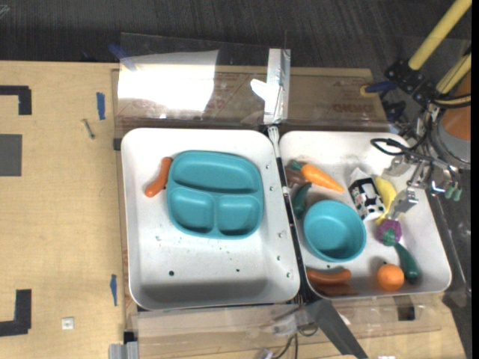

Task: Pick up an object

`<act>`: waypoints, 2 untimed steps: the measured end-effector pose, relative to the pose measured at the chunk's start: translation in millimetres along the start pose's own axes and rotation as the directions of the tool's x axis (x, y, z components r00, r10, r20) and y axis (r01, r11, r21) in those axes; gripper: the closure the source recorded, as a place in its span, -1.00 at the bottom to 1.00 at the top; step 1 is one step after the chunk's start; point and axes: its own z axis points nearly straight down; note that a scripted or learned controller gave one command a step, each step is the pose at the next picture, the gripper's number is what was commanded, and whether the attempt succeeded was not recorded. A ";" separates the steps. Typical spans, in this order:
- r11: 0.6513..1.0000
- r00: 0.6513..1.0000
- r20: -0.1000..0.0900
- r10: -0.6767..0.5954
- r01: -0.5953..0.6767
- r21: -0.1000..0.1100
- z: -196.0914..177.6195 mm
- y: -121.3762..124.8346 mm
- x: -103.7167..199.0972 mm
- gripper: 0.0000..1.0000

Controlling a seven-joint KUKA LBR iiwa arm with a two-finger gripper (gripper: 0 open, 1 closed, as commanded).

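at the bottom of the right bin (441, 256) lie a sausage (328, 277), an orange (390, 277) and a dark green vegetable (408, 262). above them a teal bowl (334, 230) stands, with a carrot (322, 176) at its upper left. the gripper (404, 200) is at right centre of the frame, over a banana (386, 192) and a purple piece (389, 232); its state i cannot tell. in the left bin (138, 200) a teal tray (215, 194) lies, another sausage (158, 177) touching its left edge.

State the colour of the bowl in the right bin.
The bowl is teal blue, seen clearly in the camera view.
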 end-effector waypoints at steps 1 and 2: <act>0.997 0.996 0.014 -0.083 0.083 0.003 41.8 26.4 9.0 -1.00; 1.000 1.000 0.011 -0.012 0.012 0.001 54.0 50.1 16.7 -1.00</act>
